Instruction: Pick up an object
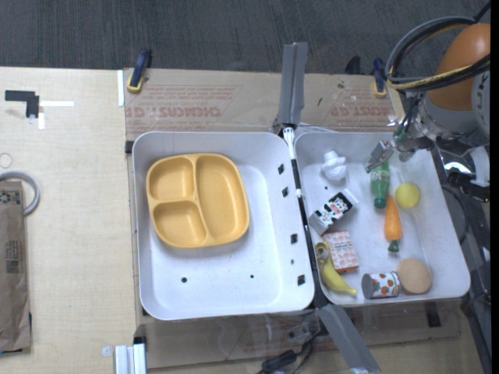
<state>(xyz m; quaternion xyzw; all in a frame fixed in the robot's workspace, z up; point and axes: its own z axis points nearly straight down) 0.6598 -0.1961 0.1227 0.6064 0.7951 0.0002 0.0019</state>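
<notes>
The right bin (452, 232) holds several small items. A green bottle (380, 187) lies near the back, with a yellow lemon (407, 195) to its right and an orange carrot (392, 222) just below. A white figure (334, 164) sits at the back left. A cow-print carton (331, 211), a pink box (341, 252), a banana (334, 276), a can (380, 285) and a tan round item (415, 275) fill the front half. My gripper (383, 154) hangs over the bin's back right, just above the top end of the green bottle, with nothing seen in it.
The left bin (218, 287) holds a yellow divided plate (198, 199). A grey divider bar (292, 84) rises behind the seam between the bins. The arm and its cables (437, 61) crowd the right bin's back right corner. A brown paper bag (12, 263) lies far left.
</notes>
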